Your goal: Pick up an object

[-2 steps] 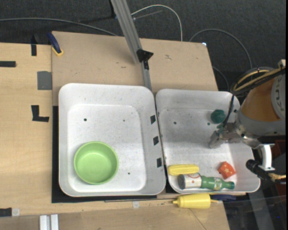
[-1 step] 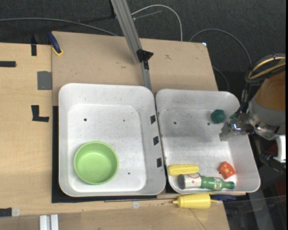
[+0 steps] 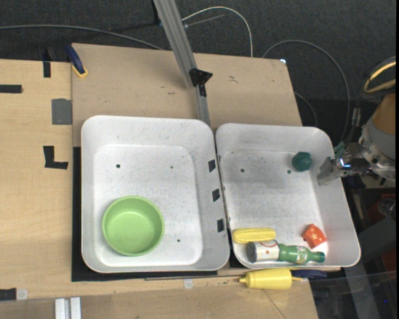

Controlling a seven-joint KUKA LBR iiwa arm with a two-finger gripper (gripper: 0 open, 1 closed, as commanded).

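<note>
Gripper [image 3: 334, 168] sits at right bin's [image 3: 272, 137] right rim, arm [image 3: 386, 135] behind it off bench. Jaw state: cannot tell. Teal ball [image 3: 302, 160] just left of gripper, apart from it, near bin's far right corner. Near edge of same bin: yellow corn [image 3: 254, 234], green bottle [image 3: 286, 252] lying flat, red block [image 3: 314, 235]. Yellow bottle [image 3: 268, 279] outside bin on bench. Green bowl [image 3: 133, 225] in left bin [image 3: 146, 128], near-left corner.

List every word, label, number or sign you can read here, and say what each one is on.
None can be read.
Green bottle: its white label shows a red mark, too blurred to read.
Red item: a pale mark on it, too small to make out.
Black tape marks on the bench: plain shapes, not letters.
</note>
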